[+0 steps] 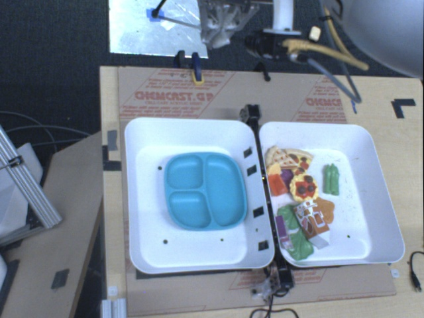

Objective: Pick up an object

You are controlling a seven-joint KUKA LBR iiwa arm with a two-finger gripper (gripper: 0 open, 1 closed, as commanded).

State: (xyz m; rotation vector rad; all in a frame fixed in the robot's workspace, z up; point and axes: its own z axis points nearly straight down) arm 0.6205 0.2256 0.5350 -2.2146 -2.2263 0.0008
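My gripper [216,37] hangs high at the top of the camera view, beyond the far edge of both bins and well away from the objects. The right bin [371,197] holds several toy foods clustered along its left side. Among them are a pizza slice [288,156], a yellow round piece with red spots [305,188], a green bean pod [330,179], a small carton [313,221] and a green leafy piece [299,245]. Nothing shows in the gripper.
The left bin [146,177] holds a blue divided plate [205,191]. A black hinge strip [260,191] runs between the two bins. Hoses and cables [331,52] trail from the arm at the upper right. A shiny metal sheet [146,18] lies behind the bench.
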